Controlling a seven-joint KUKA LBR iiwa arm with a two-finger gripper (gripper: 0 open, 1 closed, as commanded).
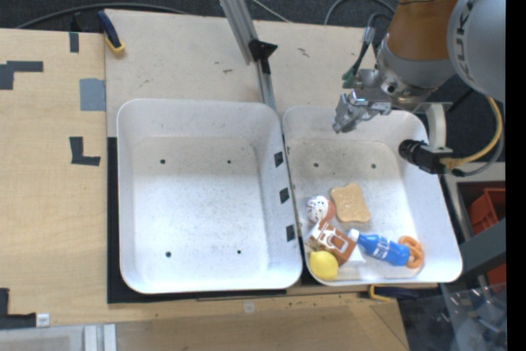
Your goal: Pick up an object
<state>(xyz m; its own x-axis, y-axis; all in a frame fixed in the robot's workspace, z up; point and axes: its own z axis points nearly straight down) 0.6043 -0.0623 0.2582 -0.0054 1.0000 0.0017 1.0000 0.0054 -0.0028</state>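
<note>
The arm is hanging over the far edge of the right bin (427, 201), and the gripper (352, 115) is pointing down above the far left corner of this bin. It is carrying nothing. Whether it is open or closed, I cannot tell from this slanted view.

I judge that the task is at the approach step: nothing is picked yet. All the things are lying together in the near part of the right bin, well apart from the gripper. A slice of toast (351, 204) is lying flat toward the middle. Nearer the front edge, a yellow lemon (324, 265) is sitting at the near left corner, just beside a small orange and white toy (330, 239). A blue bottle (383, 248) is lying on its side along the front, touching an orange ring-shaped thing (413, 252).

The next move is calling for a travel toward the near side of the right bin and a descent on one thing. The toast is standing a little alone, so it seems the easier target; the others are crowding each other.

The left bin (131, 201) is sitting next to the right bin, on a pale wooden bench (49, 201). A metal pole (234, 4) is rising behind the wall between the two bins.
</note>
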